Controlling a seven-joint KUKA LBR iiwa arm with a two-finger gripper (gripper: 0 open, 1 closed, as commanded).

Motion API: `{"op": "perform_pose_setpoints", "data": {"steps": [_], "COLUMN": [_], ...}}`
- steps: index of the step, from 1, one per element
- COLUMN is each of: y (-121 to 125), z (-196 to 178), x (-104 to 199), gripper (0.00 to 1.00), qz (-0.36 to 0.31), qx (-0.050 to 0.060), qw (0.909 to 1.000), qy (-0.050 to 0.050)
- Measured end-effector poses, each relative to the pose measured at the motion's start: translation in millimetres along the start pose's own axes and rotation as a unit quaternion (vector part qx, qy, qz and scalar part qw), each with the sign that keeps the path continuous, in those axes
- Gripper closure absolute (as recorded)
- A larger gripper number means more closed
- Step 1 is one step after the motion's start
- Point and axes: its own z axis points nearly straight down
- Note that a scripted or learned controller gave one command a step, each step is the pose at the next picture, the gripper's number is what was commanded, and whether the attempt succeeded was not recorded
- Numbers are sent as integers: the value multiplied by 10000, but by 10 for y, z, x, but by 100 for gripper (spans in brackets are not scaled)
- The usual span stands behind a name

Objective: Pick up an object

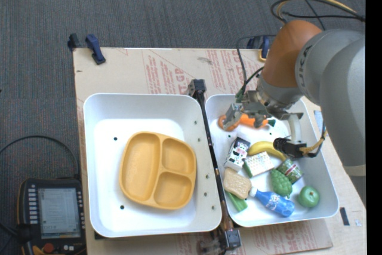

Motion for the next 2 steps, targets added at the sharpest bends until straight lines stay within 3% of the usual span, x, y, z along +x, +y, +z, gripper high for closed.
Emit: {"op": "perform_pose_setpoints", "data": {"steps": [1,2], "y": [-7,-2], "z": [280,182], "x": [-11,-7], "gripper": [0,100], "qz": [17,9], "qx": [-21,-18], "qw": [10000,10000], "qy": [-17,-13]}}
